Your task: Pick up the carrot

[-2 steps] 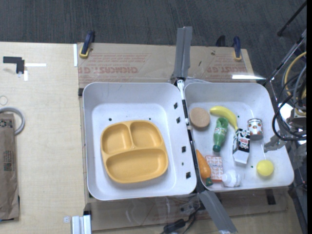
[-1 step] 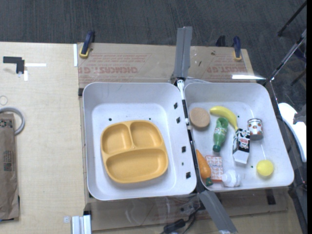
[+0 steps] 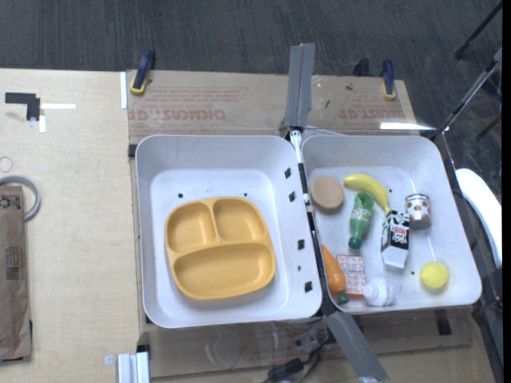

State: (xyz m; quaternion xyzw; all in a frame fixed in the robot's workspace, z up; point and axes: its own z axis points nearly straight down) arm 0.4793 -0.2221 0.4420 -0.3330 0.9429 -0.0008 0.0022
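The carrot [image 3: 333,271] lies in the right bin [image 3: 447,174], tight against its left wall near the front corner, green end toward the front, touching a small red-and-white packet [image 3: 351,272]. The gripper's state cannot be told. A clean grasp probably means descending with 2 fingers straddling the carrot's width, 1 sliding between carrot and wall without snagging the packet.

Orange carrot [image 3: 333,269] w/ green tip. Yellow plate [image 3: 219,247]. Both bins white: left bin [image 3: 152,238], right bin [image 3: 447,214]. Yellow banana [image 3: 366,188], yellow lemon [image 3: 434,275]. Green bottle [image 3: 360,221]. Tan round bun [image 3: 326,192]. Carton [image 3: 395,240] white w/ black patches. Can [image 3: 417,211] red & white. Bench [image 3: 72,174] pale wood; cardboard [image 3: 215,106] brown w/ red print.
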